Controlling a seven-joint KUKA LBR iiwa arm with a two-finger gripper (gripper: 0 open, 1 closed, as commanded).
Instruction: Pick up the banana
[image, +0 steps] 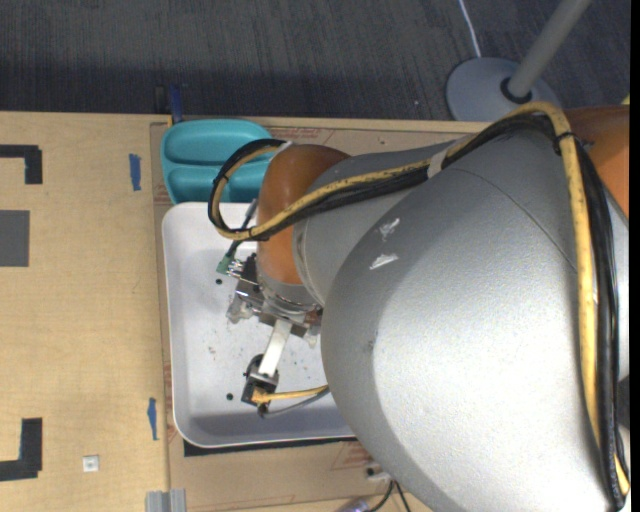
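Observation:
My gripper (240, 302) hangs low over the left white bin (195, 330), near its middle. The orange band of the wrist (300, 215) sits right above it. The big grey arm (470, 320) covers the right part of this bin and everything to the right of it. A few small dark specks lie on the bare bin floor around the gripper.
A teal object (210, 152) lies just beyond the bin's far rim. The tan bench top (80, 300) with black and blue tape marks spreads to the left. A grey stand base (490, 88) rests on the dark floor at the back.

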